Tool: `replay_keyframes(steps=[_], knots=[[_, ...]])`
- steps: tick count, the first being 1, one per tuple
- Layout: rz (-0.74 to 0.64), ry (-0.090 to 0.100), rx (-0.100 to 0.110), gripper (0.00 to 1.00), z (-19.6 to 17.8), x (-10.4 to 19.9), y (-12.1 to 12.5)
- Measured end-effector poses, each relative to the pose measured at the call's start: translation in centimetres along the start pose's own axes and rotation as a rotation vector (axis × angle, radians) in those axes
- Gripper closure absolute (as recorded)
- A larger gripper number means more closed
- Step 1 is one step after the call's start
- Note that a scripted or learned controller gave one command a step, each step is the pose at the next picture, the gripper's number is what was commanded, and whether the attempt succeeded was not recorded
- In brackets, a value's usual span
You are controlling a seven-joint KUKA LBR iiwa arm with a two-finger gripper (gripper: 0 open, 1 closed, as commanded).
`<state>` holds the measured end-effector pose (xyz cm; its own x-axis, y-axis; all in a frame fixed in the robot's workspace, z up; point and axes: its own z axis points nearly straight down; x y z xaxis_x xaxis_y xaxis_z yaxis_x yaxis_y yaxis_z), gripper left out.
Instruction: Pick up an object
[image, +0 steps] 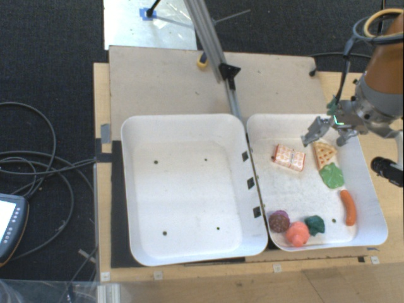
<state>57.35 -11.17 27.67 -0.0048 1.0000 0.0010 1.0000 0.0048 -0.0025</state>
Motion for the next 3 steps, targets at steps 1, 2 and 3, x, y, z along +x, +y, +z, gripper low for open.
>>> replay_keyframes(steps=[1,2,3], knots=[[0.001,-0.001,-0.004,0.00,-0.2,0.0,0.1],[0.004,-0.001,-0.001,0.00,4.2,0.0,-0.5],[0.005,-0.001,0.000,0.00,8.5,-0.6,-0.3]])
